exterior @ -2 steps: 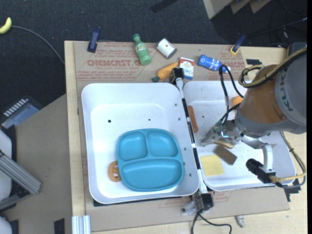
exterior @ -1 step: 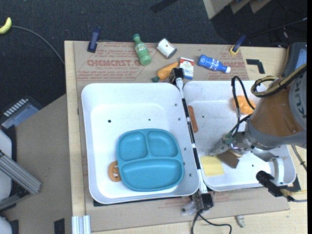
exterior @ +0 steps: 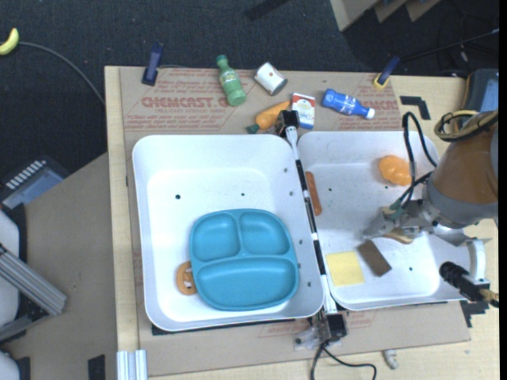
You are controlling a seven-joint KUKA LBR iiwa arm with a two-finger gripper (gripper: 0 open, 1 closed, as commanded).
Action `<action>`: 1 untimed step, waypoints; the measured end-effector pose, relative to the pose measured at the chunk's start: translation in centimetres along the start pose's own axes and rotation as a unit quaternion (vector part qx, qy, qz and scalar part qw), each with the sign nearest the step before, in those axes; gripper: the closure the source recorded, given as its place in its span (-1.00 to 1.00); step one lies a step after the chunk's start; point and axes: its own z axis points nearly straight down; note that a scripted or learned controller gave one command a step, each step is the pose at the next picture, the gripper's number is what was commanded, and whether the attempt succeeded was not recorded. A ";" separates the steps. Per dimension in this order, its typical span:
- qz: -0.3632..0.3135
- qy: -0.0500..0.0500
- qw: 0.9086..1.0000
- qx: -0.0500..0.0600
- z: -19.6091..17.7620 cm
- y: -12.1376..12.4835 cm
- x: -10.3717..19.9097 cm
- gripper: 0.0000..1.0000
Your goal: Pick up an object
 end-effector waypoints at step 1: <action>-0.002 0.005 1.000 0.003 0.0 4.0 -4.7 -1.00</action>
